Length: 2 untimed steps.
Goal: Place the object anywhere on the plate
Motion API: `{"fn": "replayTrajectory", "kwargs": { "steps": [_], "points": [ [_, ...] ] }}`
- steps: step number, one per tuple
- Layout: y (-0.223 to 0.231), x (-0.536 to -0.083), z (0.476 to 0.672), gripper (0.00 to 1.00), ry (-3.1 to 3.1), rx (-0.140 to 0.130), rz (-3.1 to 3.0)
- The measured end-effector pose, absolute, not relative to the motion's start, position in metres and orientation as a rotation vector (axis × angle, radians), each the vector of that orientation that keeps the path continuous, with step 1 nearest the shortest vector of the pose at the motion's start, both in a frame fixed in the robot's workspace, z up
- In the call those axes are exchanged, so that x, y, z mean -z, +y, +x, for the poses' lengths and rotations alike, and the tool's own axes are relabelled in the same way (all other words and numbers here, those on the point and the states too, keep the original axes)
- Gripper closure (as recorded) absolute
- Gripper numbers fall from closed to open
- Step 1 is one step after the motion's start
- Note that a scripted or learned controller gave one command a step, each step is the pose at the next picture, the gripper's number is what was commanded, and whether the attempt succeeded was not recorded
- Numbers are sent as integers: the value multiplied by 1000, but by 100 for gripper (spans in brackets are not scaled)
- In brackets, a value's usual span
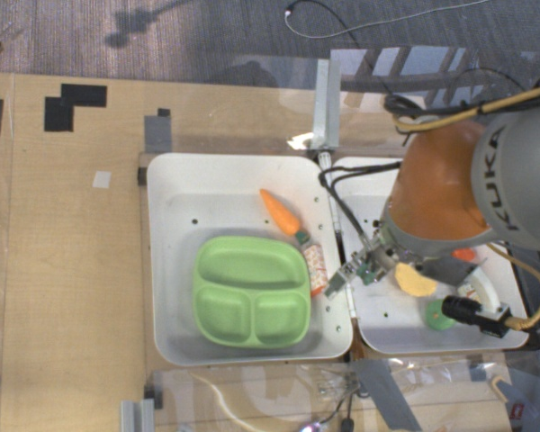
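Resting smooth, green three-compartment plate (250,301), tapered carrot (280,211)

Your arm (459,187) covers most of the right bin (378,331); an orange item (465,255) beneath it shows as a sliver. End effector (364,268) too small to read. Frame's right edge cuts the arm

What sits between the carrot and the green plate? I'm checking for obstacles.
Nothing: the camera view shows bare white bin floor between the carrot and the green plate.
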<state>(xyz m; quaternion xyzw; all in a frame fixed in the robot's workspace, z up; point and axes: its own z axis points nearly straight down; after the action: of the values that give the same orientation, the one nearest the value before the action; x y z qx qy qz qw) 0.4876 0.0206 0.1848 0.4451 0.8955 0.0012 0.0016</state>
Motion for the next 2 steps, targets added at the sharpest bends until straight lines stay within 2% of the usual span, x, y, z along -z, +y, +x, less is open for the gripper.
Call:
{"fn": "replayTrajectory", "kwargs": {
  "steps": [1, 2],
  "points": [
    [21, -185, 488, 0, 2810, -4, 1397],
    [21, -196, 490, 100, 2807, -9, 1393]
  ]
}}
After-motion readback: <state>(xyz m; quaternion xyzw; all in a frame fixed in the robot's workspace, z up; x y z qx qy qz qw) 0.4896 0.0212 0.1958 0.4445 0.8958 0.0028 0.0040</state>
